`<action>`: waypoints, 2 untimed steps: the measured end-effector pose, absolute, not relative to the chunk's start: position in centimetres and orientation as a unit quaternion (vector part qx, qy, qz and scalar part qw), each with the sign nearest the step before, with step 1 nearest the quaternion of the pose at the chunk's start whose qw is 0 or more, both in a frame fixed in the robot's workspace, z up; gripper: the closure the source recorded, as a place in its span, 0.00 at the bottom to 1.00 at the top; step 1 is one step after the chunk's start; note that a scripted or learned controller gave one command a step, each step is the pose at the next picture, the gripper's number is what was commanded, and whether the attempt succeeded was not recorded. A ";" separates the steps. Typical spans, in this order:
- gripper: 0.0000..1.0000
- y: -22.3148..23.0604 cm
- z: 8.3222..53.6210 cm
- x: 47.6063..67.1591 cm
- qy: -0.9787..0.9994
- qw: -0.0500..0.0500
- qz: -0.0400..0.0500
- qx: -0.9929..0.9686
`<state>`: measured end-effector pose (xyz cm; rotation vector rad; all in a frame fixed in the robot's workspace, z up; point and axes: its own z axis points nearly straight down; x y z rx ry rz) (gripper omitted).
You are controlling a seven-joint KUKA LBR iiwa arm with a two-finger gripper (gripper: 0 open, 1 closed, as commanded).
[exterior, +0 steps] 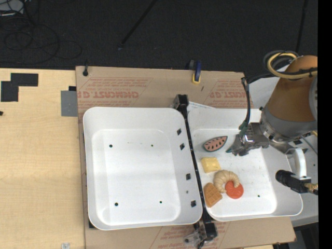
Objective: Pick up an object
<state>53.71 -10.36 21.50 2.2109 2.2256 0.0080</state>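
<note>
Nearest the lens, at the front of the right bin, lies a small waffle-patterned biscuit, tan and square, touching a pale curled croissant and beside it a round red-orange tomato. Just behind them sits a yellow cheese wedge, then a watermelon slice, pink with dark seeds and a dark rim, lying flat. The gripper hangs just right of that slice, low over the bin floor; whether its fingers are spread or closed I cannot tell, and nothing shows in its hold. The left bin sits alongside, a black divider between the two
</note>
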 end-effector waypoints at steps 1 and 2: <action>1.00 -4.7 34.5 52.2 0.709 0.003 0.005 0.705; 1.00 2.6 41.1 49.5 0.710 0.001 0.002 0.704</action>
